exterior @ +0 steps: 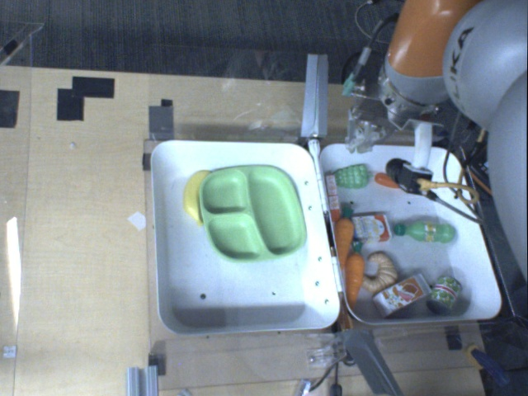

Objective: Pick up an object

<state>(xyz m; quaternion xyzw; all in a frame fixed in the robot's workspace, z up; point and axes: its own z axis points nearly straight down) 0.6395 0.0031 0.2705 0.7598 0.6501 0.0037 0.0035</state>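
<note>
Plastic toys in glossy white bins on a pale wooden bench

The pale wooden bench top (82, 221) looks smooth and matt, while the two shallow white plastic bins (239, 316) have a soft sheen. The green three-compartment plastic tray (252, 211) looks smooth and slightly glossy. The green plastic bottle (425, 233) and the orange plastic carrots (348, 258) shine a little. The small printed cartons (402, 294) look like glossy card. The arm's orange band (425, 23) and grey shell (491, 48) appear smooth and satin.
</note>
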